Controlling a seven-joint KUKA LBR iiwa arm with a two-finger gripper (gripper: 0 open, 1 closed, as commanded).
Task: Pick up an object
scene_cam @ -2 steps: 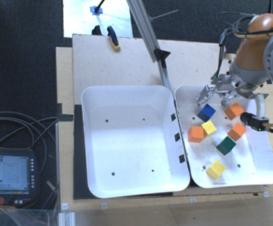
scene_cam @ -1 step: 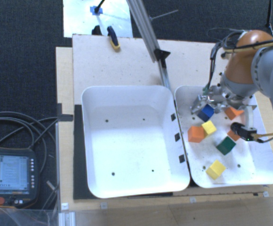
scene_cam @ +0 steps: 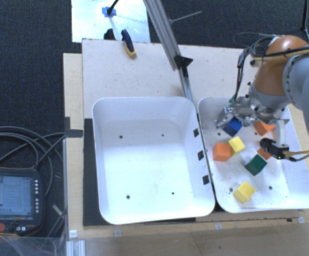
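- Grey metal two-finger gripper [scene_cam: 230, 117] hung over the shallow white right bin [scene_cam: 298, 188] — grip state unclear.
- Blue wooden cube [scene_cam: 232, 126] sat just beneath, orange cube [scene_cam: 222, 151] at its seven o'clock.

Two white bins [scene_cam: 144, 111]; seven blocks [scene_cam: 223, 151] (one partly hidden).

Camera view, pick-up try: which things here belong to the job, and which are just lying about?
Job:
- gripper, low over the right bin
- blue block beside it
- orange block
- two yellow blocks
- green block

Lying about:
- left bin
- teach pendant and its cables
- clamp at the bench's far edge
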